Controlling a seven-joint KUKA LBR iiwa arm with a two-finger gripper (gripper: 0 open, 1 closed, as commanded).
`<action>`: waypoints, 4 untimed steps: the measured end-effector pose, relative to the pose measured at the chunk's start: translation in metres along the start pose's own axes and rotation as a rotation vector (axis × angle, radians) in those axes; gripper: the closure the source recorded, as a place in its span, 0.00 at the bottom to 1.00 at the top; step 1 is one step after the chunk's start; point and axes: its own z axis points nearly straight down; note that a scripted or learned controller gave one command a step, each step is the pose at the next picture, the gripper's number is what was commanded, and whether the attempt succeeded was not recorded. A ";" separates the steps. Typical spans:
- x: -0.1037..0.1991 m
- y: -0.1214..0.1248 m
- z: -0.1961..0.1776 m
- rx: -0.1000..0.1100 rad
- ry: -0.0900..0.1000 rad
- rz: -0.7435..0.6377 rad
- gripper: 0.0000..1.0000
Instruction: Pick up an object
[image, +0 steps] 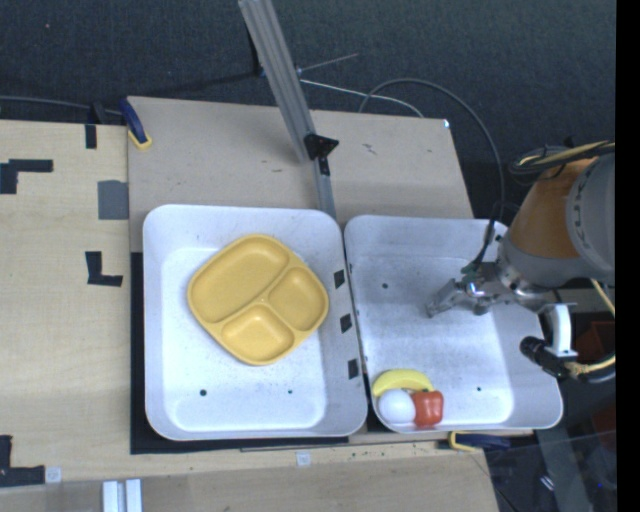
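The metal two-finger hand (440, 302) is hanging over the right white bin (480, 240), reaching leftward from the grey arm with its orange band (545, 215). Whether its fingers are spread or closed is too small to tell. Nothing is showing between them. Well apart, at the bin's near edge, a yellow curved banana-like piece (402, 379) is lying with its long axis left to right, arching over a white ball (397, 406) that is touching a red pepper-like toy (429, 408). The neighbouring left white bin (165, 330) is carrying a yellow three-compartment plastic plate (258, 298).
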 end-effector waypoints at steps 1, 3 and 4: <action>0.001 0.000 -0.011 0.001 0.002 -0.001 1.00; -0.001 0.007 -0.126 -0.005 0.000 0.000 1.00; 0.052 0.003 -0.138 -0.002 0.004 -0.005 1.00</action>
